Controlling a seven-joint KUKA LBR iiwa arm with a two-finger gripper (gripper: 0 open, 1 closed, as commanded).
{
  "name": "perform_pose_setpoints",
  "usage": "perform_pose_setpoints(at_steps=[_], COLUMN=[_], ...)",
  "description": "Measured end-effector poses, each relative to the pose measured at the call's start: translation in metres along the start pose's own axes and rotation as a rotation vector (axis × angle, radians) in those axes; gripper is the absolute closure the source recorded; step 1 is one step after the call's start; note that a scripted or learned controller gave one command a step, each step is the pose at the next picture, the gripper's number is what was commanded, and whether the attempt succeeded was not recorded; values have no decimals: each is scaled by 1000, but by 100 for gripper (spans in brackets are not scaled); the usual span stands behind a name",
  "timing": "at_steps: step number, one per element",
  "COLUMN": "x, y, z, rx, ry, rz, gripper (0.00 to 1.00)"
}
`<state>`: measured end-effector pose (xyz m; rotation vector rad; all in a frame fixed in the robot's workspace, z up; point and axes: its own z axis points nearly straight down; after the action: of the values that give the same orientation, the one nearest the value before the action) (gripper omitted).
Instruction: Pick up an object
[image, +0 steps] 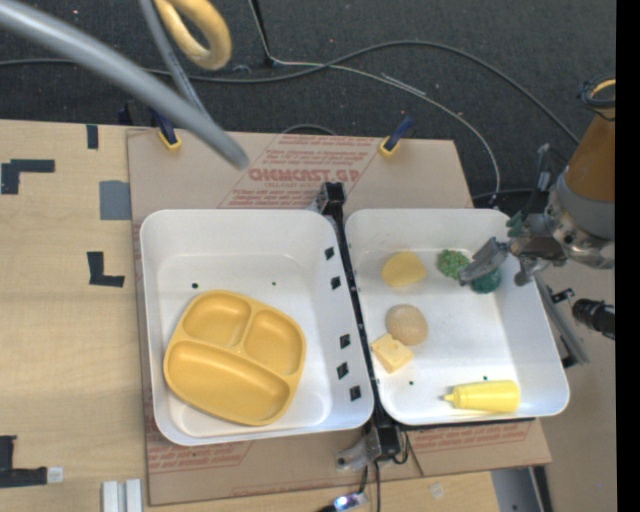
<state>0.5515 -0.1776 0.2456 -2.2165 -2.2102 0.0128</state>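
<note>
We're seeing the gripper (500, 262) hanging over the right bin's (525, 330) far right side, and honestly we can't tell its state. A teal thing (486, 282) is sitting right under it, beside a green broccoli piece (452, 263). Further left we're spotting a yellow round (404, 269), a tan ball (406, 323), a cheese wedge (392, 352) and a yellow bottle (483, 397). A yellow divided plate (234, 355) is lying in the left bin (165, 260).

A robot test lab is shown, not a home. Two shallow white plastic bins (160, 250) are set side by side on a flat brown cardboard sheet (300, 170), held by small blue and yellow clamps (395, 135) at the top. Thin black cables (420, 60) are spread over dark carpet. Toy food is kept inside, like a yellow plastic mustard bottle (485, 397).
</note>
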Motion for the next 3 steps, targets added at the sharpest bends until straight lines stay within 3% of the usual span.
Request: perform_pose_setpoints(at_steps=[1,3], x=[1,5], y=[2,-8], z=[-7,106], rx=[-12,-7], ry=[-3,-1], rz=[-4,-4], gripper=[0,0])
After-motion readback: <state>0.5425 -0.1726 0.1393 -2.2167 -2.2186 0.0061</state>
